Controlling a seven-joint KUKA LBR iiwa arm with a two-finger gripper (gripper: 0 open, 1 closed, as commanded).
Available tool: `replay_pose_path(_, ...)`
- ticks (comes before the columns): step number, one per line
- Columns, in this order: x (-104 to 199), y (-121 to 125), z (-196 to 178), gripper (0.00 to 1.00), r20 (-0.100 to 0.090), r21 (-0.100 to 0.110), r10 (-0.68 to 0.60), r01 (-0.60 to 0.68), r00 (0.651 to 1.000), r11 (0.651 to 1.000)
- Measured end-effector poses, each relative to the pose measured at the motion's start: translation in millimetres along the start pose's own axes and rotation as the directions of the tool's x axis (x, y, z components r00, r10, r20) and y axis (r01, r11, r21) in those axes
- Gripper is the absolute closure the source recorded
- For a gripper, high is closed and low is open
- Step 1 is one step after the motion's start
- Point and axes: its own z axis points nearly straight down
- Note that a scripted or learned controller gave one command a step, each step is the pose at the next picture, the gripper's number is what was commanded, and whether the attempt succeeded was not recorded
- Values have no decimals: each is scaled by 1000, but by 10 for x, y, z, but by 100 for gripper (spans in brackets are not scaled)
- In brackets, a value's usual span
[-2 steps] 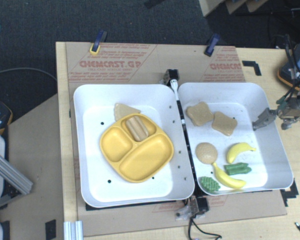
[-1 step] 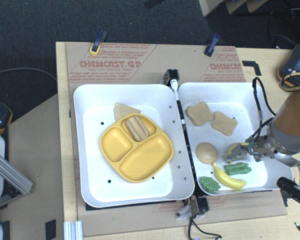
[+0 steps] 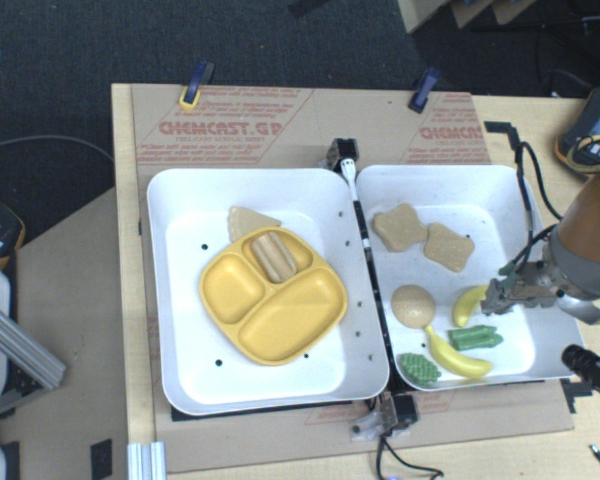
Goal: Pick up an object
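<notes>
Two shallow white bins sit side by side on the bench [image 3: 280, 118]. The left bin [image 3: 175, 268] holds a yellow divided plate [image 3: 280, 318] at its centre, tilted on the diagonal. A tan, ridged roll-like piece [image 3: 273, 256] lies in the plate's upper compartment, and a pale slice [image 3: 248, 222] pokes out from under the plate's upper left rim, mostly covered.

The right bin [image 3: 450, 180] carries the loose items. Two tan bread-like pieces lie in its upper half: one [image 3: 399, 227] toward the left, the other [image 3: 449, 247] just to its right. Below them sits a round beige item [image 3: 413, 306]. Along the lower edge are a bumpy green piece [image 3: 418, 369] at lower left, a yellow banana [image 3: 456, 356] lying diagonally, and a dark green pod [image 3: 477, 338] resting against the banana's upper side. A smaller yellow curved piece [image 3: 468, 303] stands just above the pod.

The gripper [image 3: 504, 296] is at the right side of the right bin, beside the small yellow piece and the pod. It is dark and small here; whether anything is between its parts cannot be told, and its opening cannot be judged. The arm [image 3: 585, 238] is cut off by the frame's right edge.
</notes>
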Motion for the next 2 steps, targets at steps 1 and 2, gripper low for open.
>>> replay_pose_path(1, 342, 214, 449, 100, 6, -6, -2, 2, 1000, 1000)
replay_pose_path(2, 724, 810, 421, 100, 8, -17, -5, 5, 1000, 1000)
